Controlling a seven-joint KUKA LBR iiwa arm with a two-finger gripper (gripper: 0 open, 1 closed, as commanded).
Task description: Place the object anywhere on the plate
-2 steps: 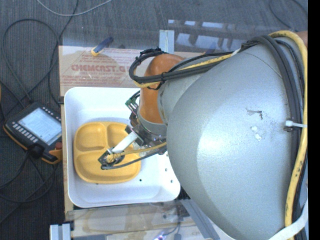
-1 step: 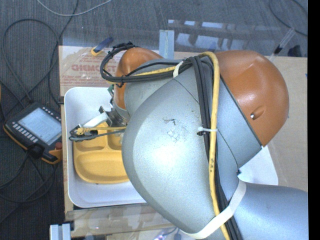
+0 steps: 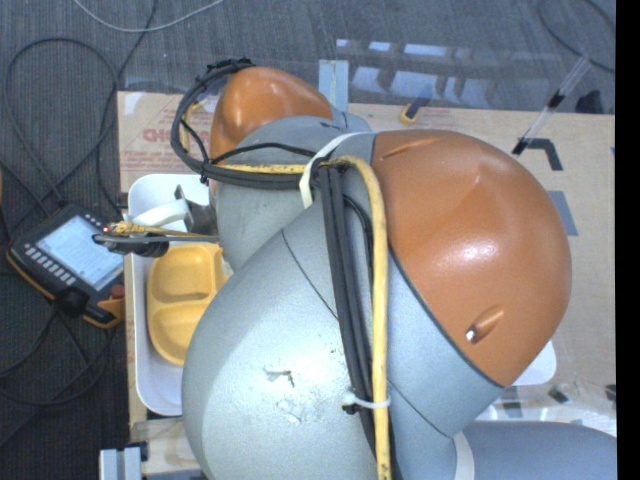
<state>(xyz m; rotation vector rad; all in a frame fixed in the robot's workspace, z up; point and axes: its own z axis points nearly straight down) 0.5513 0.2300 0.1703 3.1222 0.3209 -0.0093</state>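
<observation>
The arm (image 3: 400, 308) bulks across most of the frame from the right, grey shell and orange cap close under the camera, its wrist end reaching down toward the left bin (image 3: 150, 388). The gripper is somewhere beneath that bulk; whether it grips anything I cannot tell. In the left bin sits a yellow plate (image 3: 180, 298), two-lobed or divided by the look of it, lying flat against the bin's left half, partly covered by the arm on its right side. Just above the plate, near the bin's top corner, a white rounded object (image 3: 160, 215) shows, maybe a cup or bowl, and a thin dark-and-yellow stick-like thing (image 3: 140, 230) lies across between it and the plate; which of these is the task's object I can't say. Judging by the arm's reach, the step in hand is work over the left bin, either picking or about to place; progress is unclear. The next move would need the item carried clear over the plate's rim and let go on its yellow surface. Around: a cable bundle (image 3: 350, 268) with a yellow hose down the arm, a teach pendant (image 3: 65, 258) on the floor at left, loose cables on the carpet. Main obstruction is the arm itself blocking the view.
</observation>
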